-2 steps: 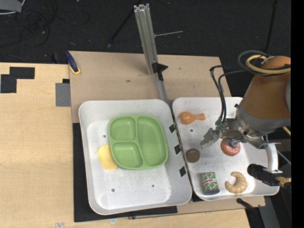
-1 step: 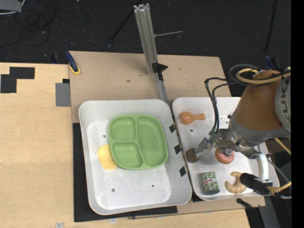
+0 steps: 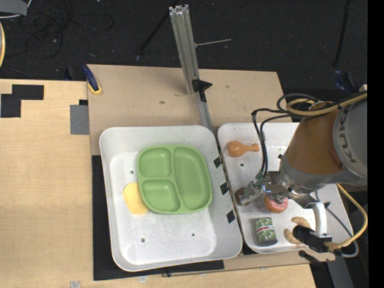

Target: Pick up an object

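Arm low over right bin [image 3: 240,138], gripper [image 3: 258,192] near bin centre, jaw state cannot be told, red-orange object [image 3: 276,204] just beside at 4 o'clock, green can [image 3: 264,230] at 6, orange gourd-shaped toy [image 3: 241,149] at 11, green divided plate [image 3: 175,179] and yellow object [image 3: 134,198] in left bin [image 3: 120,143].

The grey arm [image 3: 354,143] is reaching in from the right, its orange band [image 3: 315,146] sitting just above the wrist, and it is angling down and leftward, hanging the gripper [image 3: 252,194] low with the metal fingers pointing toward the left.
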You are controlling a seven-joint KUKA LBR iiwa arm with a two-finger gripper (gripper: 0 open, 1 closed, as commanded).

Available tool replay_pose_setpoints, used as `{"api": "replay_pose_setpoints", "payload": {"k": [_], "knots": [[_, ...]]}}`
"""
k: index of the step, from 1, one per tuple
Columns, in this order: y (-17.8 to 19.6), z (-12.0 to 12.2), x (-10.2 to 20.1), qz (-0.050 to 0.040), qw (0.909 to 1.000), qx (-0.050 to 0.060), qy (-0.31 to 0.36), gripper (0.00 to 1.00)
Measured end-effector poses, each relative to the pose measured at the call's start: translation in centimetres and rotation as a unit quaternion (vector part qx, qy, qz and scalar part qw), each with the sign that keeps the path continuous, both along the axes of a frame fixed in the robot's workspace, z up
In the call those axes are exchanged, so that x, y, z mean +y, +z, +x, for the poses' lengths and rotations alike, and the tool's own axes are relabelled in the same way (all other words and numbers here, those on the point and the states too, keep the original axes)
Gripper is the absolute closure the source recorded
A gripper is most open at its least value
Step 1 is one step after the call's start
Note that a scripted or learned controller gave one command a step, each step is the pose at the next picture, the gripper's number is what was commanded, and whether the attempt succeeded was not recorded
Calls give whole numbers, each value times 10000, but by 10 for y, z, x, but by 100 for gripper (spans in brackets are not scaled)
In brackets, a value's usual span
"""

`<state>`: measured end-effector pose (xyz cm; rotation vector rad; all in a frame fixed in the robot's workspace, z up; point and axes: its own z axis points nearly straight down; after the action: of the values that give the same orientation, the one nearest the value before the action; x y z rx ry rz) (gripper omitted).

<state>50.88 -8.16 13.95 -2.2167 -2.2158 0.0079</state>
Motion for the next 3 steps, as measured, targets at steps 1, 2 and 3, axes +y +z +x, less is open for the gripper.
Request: {"api": "replay_pose_setpoints", "payload": {"k": [1, 2, 3], "knots": [[-36, 2, -2, -16, 10000, -62, -11, 0], [-28, 1, -3, -17, 10000, -40, -38, 100], [31, 9, 0, -8, 10000, -59, 9, 100]]}}
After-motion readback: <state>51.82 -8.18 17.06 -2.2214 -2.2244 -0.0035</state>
